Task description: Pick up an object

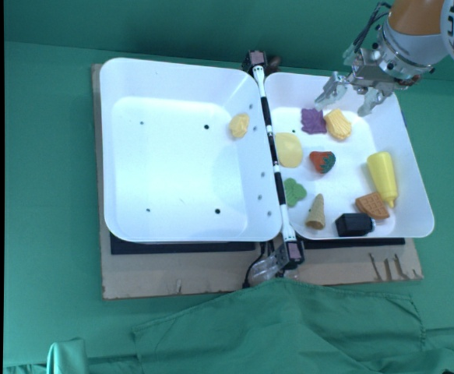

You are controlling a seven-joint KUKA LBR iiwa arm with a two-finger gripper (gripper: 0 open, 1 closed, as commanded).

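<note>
Tool (pixel 351 94) on the KUKA arm (pixel 421 14) hangs over the far edge of the right bin (pixel 413 209), fingers spread apart, nothing between them. Nearest candidates sit just toward the viewer from it: an orange-yellow toy (pixel 337 124) almost directly below the gap, and a purple toy (pixel 313 120) just beside that, to its left in the camera view. Both look small and roughly as wide as long, so no clear long axis to line up on; judged from here, a short drop fwd and down would do it. Rest of the bin is crowded: red-green strawberry (pixel 322 161), yellow bottle (pixel 383 176), cone (pixel 315 212), black block (pixel 353 224), waffle piece (pixel 372 205), green piece (pixel 293 191), pale yellow disc (pixel 288 149) by the divider. Smooth white plastic floor, slide risk. Left bin (pixel 133 84) holds one yellow item (pixel 239 125) near its right wall. Green-covered desk (pixel 47 170) w/ cardboard (pixel 180 287) under both.
</note>
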